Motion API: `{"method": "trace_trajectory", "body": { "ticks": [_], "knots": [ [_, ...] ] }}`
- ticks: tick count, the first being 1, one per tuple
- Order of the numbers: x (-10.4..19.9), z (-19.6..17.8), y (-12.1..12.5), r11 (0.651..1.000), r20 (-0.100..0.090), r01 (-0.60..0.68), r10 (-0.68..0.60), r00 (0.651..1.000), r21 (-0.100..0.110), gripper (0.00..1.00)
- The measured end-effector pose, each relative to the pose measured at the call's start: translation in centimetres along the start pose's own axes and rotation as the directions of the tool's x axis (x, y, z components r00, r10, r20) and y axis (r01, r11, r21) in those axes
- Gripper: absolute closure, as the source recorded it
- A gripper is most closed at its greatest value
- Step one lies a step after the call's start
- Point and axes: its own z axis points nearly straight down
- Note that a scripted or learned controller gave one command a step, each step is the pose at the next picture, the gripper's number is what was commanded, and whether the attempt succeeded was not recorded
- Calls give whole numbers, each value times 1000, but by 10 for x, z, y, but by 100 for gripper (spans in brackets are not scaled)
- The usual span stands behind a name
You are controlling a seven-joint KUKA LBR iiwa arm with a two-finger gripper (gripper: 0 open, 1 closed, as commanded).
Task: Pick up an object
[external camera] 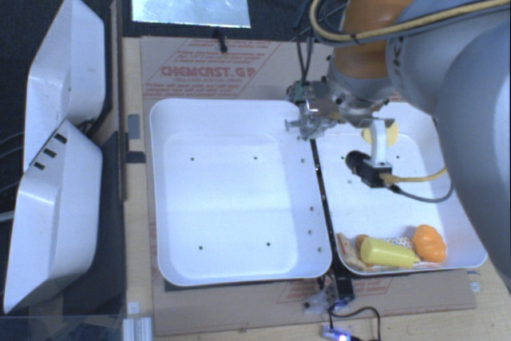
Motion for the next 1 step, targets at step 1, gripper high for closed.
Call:
{"method": "trace_trajectory", "body": {
  "ticks": [1],
  "knots": [
    [47,-12,9,1000,0,0,0,1000,-1,100]
  ]
}}
